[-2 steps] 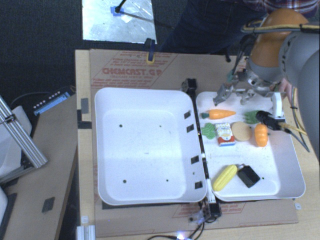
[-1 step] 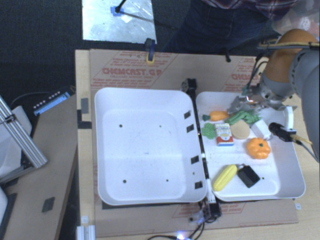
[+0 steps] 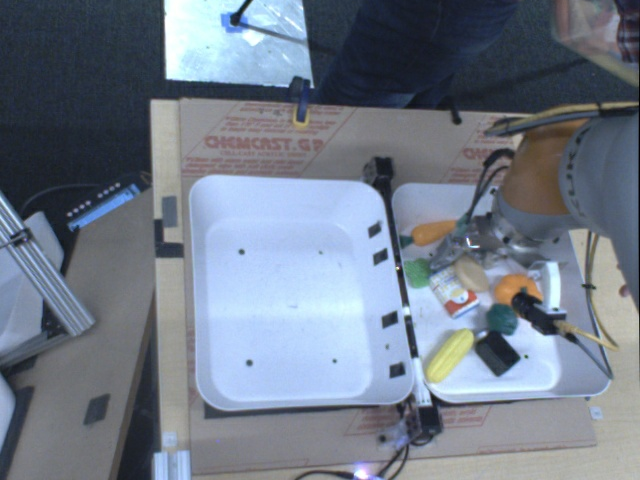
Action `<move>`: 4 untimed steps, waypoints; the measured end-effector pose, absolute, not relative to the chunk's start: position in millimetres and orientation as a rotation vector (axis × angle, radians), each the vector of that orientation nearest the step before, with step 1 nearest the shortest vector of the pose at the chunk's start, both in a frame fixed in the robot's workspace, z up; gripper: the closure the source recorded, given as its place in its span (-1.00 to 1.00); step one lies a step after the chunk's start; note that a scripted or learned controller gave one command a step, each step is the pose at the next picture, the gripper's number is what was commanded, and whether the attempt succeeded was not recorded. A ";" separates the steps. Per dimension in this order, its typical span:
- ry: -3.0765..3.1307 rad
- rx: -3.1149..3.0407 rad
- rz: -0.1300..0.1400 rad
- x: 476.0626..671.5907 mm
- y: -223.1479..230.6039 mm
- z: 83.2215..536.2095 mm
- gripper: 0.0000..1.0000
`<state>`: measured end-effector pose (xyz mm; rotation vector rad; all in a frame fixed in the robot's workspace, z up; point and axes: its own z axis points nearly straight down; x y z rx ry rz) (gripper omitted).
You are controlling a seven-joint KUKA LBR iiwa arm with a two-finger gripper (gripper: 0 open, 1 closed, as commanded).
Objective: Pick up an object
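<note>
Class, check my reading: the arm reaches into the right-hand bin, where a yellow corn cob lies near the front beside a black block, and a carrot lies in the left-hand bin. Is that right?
Not quite. The carrot lies in the right-hand bin, near its back left corner, not in the left-hand bin. The camera view shows it. The rest stands: the arm reaches into the right-hand bin, and the yellow corn cob lies near the front beside the black block.

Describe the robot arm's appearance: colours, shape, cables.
The arm is a thick, rounded grey body with an orange band above the wrist. Black cables run along the wrist to the gripper, which is metallic grey and dark.
</note>
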<state>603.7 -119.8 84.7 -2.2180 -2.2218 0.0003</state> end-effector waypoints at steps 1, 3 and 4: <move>-2.221 -2.219 0.002 564.1 -118.4 84.3 -1.00; -2.229 -2.216 -0.003 564.6 -82.6 136.1 1.00; -2.234 -2.215 -0.008 591.8 -39.0 187.4 1.00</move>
